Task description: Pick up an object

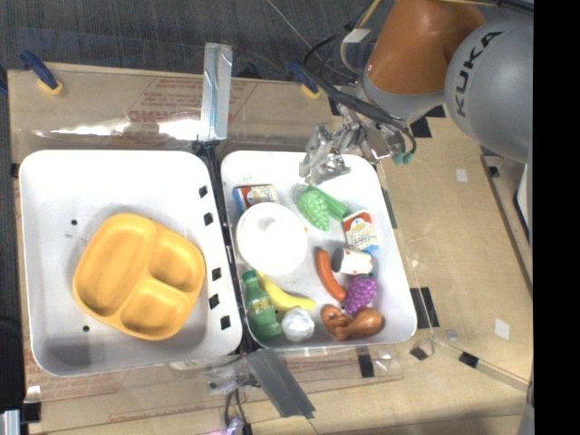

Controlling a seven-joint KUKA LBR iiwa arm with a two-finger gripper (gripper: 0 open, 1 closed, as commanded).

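Note:
My gripper (324,159) hangs over the back edge of the right bin (390,243), just behind a green bunch of grapes (316,208). Its metal fingers point down and nothing shows between them. The right bin holds several toy foods: a white bowl (271,237), a small colourful box (256,195), a milk carton (361,232), a red sausage (329,275), purple grapes (361,292), a brown chicken leg (353,323), a banana (283,295) and a green bottle (259,308).
The left bin (54,188) holds a yellow divided plate (139,275). A silver tape strip (216,93) runs behind the seam between the bins. The arm's orange band (412,43) and grey body loom over the bench's back right.

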